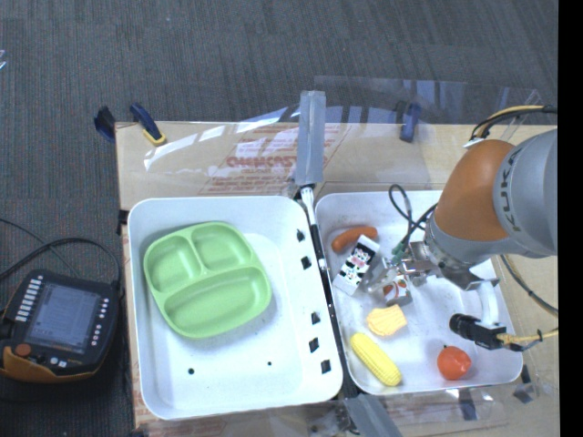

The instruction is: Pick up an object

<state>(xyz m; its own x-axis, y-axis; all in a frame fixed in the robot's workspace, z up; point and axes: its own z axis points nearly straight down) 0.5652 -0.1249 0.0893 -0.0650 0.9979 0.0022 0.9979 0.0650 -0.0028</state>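
The right bin [419, 209] holds several toy foods. An orange-red sausage [352, 237] lies at its far left, with a white carton with black spots [357, 264] just in front of it. Nearer the front sit a yellow cheese wedge [387, 320], a yellow corn cob [376, 359] and a red tomato [454, 362]. My gripper [393, 278] is low in the bin's middle, right beside the carton. A small red and white thing [397, 291] lies directly under it. I cannot make out whether anything is held.
The left bin [228, 371] contains a green divided plate [208, 279]. A grey divider post [311, 148] stands between the bins at the back. A teach pendant [56, 321] lies on the floor to the left. Blue clamps [144, 122] grip the bench's far edge.
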